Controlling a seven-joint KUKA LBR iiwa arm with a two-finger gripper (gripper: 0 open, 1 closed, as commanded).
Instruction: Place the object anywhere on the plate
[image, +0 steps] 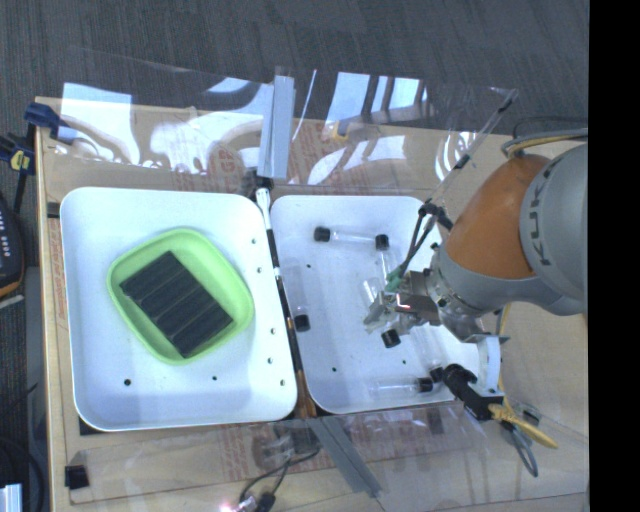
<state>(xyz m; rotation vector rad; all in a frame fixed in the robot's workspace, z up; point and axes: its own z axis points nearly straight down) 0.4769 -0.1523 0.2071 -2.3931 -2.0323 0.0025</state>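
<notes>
Wooden tabletop (150, 165) under a glare-streaked clear sheet carries two white bins side by side. We see the left bin (90, 370) holding a green plate (215, 250) with a dark ribbed pad (175, 303) lying on it. The right bin (330, 380) holds several clear tubes with black caps: one near its far edge (350, 236), one near its front right corner (405, 383).

The gripper (392, 308) hangs low over the middle of the right bin, toward its right side. A clear tube (388, 322) with a black cap lies at its tip, slim and see-through against the white floor. We cannot tell whether the fingers are open or closed, or whether they touch the tube.

We judge the step in hand to be the pick. To do it well, we would centre on the tube's body, across its length, since a smooth round tube will likely roll or slip, then lift straight up before crossing to the plate.
</notes>
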